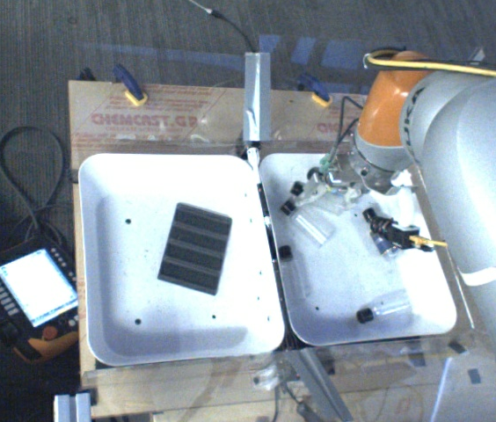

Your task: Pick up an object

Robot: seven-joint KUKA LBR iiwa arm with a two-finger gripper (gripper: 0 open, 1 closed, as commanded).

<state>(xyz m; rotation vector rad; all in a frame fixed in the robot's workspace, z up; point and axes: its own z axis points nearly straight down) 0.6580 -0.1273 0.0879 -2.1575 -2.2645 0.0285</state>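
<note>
Right bin (318, 319) (cluttered): vials (312, 228) perhaps crowd pincer (336, 181), grip state unclear

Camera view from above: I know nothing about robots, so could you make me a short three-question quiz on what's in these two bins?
1. True or false: the dark ribbed slab lies in the left bin.
2. The end effector is over which bin? A) left B) right
3. Fill in: the band above the wrist is ____.

Key: 1 true; 2 B; 3 orange.
</note>
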